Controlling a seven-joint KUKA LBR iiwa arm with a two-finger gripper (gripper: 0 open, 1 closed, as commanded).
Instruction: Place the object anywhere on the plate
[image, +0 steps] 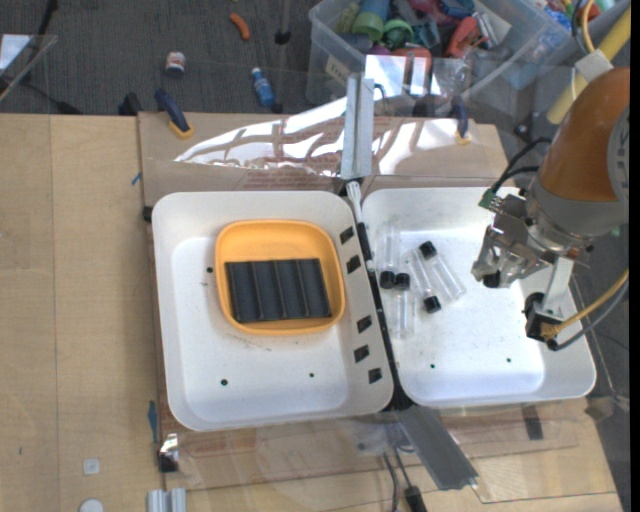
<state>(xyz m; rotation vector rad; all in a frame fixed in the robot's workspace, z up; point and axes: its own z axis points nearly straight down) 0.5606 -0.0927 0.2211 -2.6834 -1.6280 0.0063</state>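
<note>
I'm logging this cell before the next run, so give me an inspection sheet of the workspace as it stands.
Surface: wooden bench bearing two shallow white bins, left bin and right bin, side by side.
Job's things: orange plate in the left bin, with a dark ribbed insert on it; clear vials with black caps lying loose in the right bin.
Clutter: nothing seen in the bins beyond these.
Grippers: gripper over the right bin, right of the vials; nothing seen between its fingers.
Cables: black and yellow cables hang by the wrist.
Surroundings: clear tub of coloured items behind the bench; small tools on the floor.
</note>
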